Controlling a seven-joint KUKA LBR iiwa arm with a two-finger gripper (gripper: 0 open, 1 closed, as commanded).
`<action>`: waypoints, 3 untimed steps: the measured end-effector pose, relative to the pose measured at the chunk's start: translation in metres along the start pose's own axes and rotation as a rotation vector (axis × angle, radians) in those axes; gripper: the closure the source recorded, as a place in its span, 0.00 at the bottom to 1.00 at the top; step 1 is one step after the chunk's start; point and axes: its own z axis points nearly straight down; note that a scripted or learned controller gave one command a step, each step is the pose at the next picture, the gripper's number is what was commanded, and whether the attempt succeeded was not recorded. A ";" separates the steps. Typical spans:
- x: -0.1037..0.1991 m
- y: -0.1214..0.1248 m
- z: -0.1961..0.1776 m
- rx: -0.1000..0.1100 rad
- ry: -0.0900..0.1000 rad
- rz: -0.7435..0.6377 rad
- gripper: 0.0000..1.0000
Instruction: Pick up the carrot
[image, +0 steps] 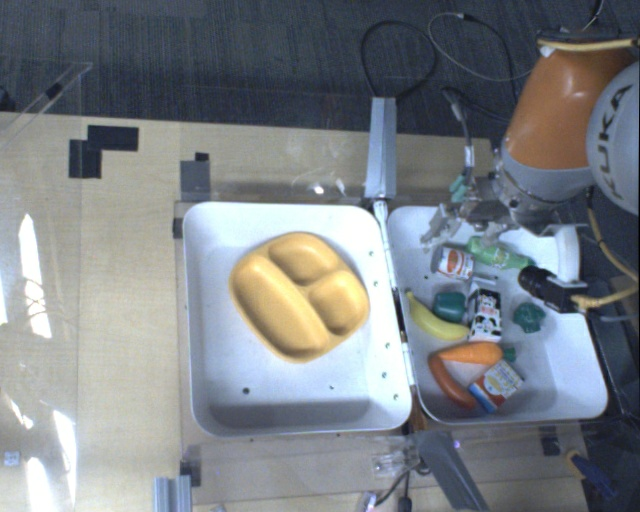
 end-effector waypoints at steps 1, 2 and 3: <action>-0.063 -0.042 0.104 0.003 0.000 -0.041 0.00; -0.117 -0.093 0.096 0.001 -0.001 -0.139 0.00; -0.126 -0.106 0.152 -0.021 -0.006 -0.331 0.00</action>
